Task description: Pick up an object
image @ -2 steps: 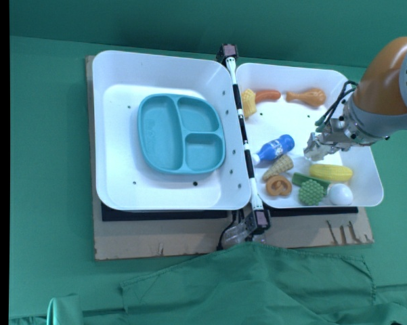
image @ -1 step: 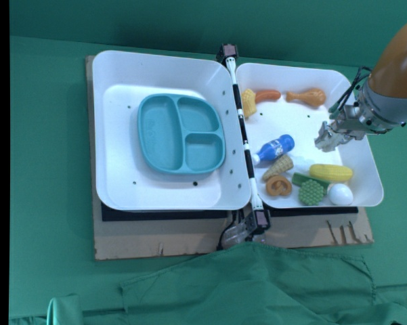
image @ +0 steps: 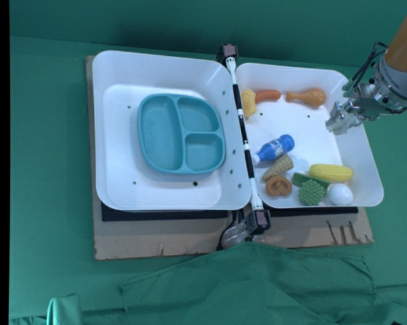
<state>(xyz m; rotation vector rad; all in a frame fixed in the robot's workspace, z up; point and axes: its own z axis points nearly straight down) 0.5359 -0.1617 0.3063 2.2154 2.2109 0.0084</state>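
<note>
- I can read no text, number or sign anywhere on the bench from my station.
- The blue bottle in the right bin carries a pale label band, but its print is too small for me to make out.
- The teal divided plate bears no marking I can read.

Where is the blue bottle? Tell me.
The blue bottle lies tilted in the right bin, near the middle divider, just above the ice-cream cone.
</note>
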